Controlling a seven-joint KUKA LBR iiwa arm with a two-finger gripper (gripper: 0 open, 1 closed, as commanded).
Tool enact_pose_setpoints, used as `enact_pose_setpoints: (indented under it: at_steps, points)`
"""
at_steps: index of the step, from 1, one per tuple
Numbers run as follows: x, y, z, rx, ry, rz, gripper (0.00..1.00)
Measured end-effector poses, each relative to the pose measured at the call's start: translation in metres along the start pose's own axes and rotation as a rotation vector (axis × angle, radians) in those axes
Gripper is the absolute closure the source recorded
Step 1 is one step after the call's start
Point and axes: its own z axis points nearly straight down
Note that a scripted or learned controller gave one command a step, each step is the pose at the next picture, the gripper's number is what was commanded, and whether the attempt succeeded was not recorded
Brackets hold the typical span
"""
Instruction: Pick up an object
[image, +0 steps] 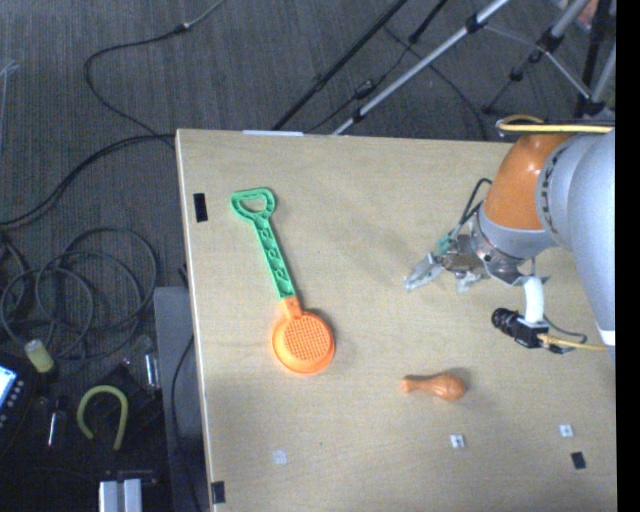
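My gripper hangs over the tan board, its metal fingers pointing toward the strainer side of the view. The fingers look slightly spread, with nothing between them; I grip nothing. My arm comes in from the right, the orange band just above the wrist, the grey link beyond it. A black fitting with a white stub hangs off the wrist on the near side, with a thin cable running right from it.

I take the strainer as my landmark. It lies flat on the board: a green slotted handle with a loop at its far end, and a round orange mesh head at the near end. My gripper is well apart from it, to its right, about level with where handle meets head. The drumstick, a small tan-orange toy piece, lies to the right of the strainer's head and a little nearer the camera, also flat on the board. It sits nearer the camera than my gripper and apart from it, not touching.

The board holds just these two toys on its open surface; a few small dark and pale marks dot its near right corner and its left edge.

Left of the strainer, off the board, black cables coil on the grey carpet, with a green U-shaped piece among them.
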Motion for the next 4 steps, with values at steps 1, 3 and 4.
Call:
enact_pose_setpoints:
  at_steps: [1,3,4]
  points:
    - [-0.021,0.056,-0.001,0.0,-0.003,0.091,0.0]
    - [0.028,0.056,-0.001,-0.002,-0.001,-0.436,0.0]
    - [0.029,0.056,-0.01,-0.003,0.0,-0.437,1.0]
